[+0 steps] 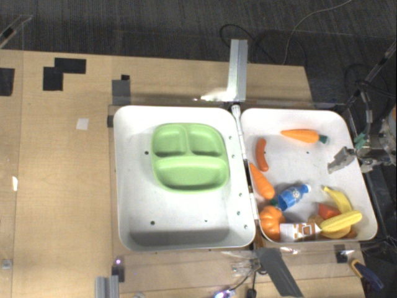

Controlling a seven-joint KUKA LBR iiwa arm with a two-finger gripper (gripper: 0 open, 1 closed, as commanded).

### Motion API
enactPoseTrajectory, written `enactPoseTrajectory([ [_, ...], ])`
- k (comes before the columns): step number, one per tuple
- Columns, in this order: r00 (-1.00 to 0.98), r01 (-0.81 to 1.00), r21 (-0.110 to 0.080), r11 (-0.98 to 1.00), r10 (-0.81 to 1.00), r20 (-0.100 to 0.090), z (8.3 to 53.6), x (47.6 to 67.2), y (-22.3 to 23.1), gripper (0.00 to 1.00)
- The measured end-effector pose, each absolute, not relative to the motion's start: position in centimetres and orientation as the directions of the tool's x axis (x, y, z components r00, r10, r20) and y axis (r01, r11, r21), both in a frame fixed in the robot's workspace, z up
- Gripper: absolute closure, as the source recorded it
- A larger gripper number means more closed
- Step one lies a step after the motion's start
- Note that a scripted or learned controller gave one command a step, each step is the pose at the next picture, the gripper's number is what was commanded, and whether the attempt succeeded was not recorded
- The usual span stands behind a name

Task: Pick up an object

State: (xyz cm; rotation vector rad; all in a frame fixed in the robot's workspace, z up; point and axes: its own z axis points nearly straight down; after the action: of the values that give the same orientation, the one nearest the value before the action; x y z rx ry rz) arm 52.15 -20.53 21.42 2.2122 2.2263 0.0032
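1. I judged the pick as not yet begun: the gripper hung at the right bin's right edge, over bare floor, with nothing between its fingers.
2. I could not tell whether the jaws stood apart or together; the tip was too small and grey against the white.
3. Every candidate object lay in the right bin, all of them loose and untouched as far as I could see.
4. Nearest the gripper were a carrot toward the back wall and a banana toward the front right.
5. A sausage lay near the divider, with a second carrot just below it.
6. A blue bottle sat mid-bin, beside a small pumpkin in the front left corner.
7. Along the front wall lay a white carton, a corn cob and a red piece tucked behind the cob; these sat crowded together.
8. The left bin held a green divided plate, its compartments bare.
9. Left to do, by my reckoning: choose one, descend, close, lift.
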Motion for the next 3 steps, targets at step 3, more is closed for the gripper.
enactPoseTrajectory([
  [3,0.013,1.0,0.011,-0.013,1.0,-0.002,8.9,61.1,-13.0,0.0],
])
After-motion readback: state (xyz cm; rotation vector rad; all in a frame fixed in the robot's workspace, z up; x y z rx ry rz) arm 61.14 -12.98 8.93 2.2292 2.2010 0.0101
